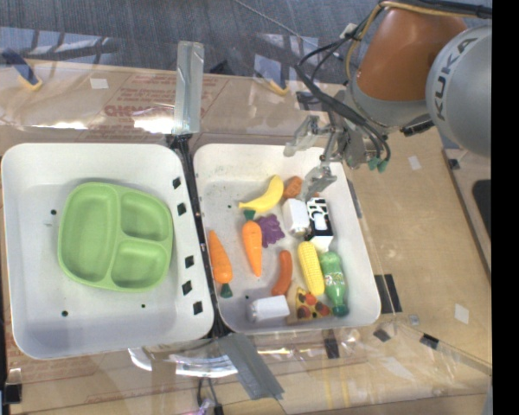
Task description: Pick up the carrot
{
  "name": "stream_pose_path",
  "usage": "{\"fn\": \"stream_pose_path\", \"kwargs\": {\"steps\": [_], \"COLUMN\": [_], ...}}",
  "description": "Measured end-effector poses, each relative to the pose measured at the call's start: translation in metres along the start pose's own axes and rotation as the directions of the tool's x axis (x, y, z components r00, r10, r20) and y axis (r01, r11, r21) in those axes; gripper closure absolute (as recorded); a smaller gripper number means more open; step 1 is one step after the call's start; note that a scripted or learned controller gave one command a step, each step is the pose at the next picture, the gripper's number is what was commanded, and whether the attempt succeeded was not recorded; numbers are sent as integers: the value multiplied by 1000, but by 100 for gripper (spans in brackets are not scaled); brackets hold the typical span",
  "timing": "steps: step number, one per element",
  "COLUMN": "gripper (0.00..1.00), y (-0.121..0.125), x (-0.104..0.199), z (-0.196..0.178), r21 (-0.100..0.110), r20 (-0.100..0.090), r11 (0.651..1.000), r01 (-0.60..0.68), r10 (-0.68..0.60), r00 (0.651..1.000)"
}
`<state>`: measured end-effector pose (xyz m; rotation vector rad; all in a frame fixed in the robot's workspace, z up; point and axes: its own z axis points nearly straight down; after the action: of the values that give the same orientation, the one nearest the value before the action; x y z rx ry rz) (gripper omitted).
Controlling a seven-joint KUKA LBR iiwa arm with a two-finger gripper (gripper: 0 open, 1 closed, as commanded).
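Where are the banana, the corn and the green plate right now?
banana (266, 196): camera view, middle of its curved body.
corn (310, 268): camera view, middle of the cob.
green plate (80, 271): camera view, lower left rim.

The arm was grey with a glossy orange band and dark "KUKA" lettering on its casing. Black cables looped beside the band, above the metallic gripper.
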<state>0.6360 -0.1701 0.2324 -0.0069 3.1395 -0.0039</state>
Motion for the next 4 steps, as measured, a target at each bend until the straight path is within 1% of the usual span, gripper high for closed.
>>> {"fn": "stream_pose_path", "kwargs": {"steps": [1, 2, 3, 4], "gripper": [0, 0, 0, 100], "y": [36, 78, 71, 75], "x": [69, 100, 99, 98], "z": [131, 141, 138, 128], "r21": [-6, -6, 8, 6], "r20": [-6, -4, 2, 6], "r11": [984, 988, 701, 696], "r01": [177, 154, 713, 718], "r10": [-177, -154, -713, -718], "r00": [984, 988, 701, 696]}}
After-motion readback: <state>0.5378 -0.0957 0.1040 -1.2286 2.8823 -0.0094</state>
